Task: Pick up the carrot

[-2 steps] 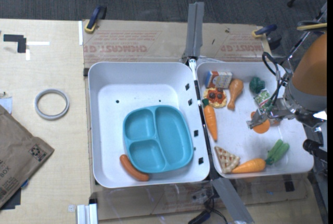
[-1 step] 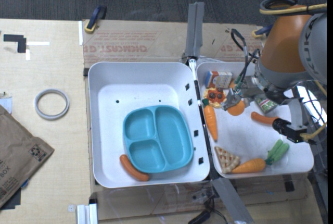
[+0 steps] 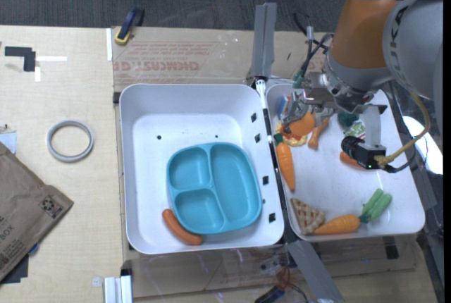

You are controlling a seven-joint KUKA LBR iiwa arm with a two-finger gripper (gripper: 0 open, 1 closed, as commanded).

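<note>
The camera view shows the pincer (image 3: 304,106) low over the back of the right bin (image 3: 405,220), among a huddle of orange toy food; whether it stands apart or together cannot be told. A carrot (image 3: 285,162) lies along that bin's left wall, and another, with a green top (image 3: 345,221), lies near the front. So crowded, the pincer may seize the wrong piece. The cardboard (image 3: 184,62) reads, perhaps, "CHEMCAST".

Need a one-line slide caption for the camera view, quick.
Arm's end effector low over right bin's far end; carrot lies at its near edge.
</note>
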